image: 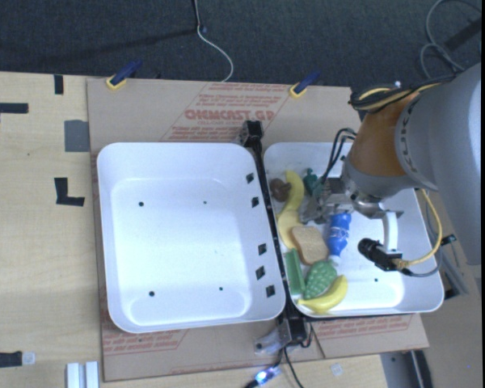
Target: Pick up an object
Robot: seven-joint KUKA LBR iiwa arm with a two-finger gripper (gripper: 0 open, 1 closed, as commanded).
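Hand (322,208) hovers low in the right bin (404,297), grip unreadable, blue bottle (338,233) just beside it.

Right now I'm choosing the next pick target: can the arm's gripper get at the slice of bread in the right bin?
Probably yes. The bread slice lies uncovered on top of the pile, just below the gripper, though a banana and blue bottle crowd its sides.

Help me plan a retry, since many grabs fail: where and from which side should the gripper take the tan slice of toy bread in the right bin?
Probably from straight above, fingers closing across the short width of the tan slice of toy bread. It lies flat, with the long yellow banana at its left, a blue bottle at its right and a green bumpy toy below, so side approaches look crowded.
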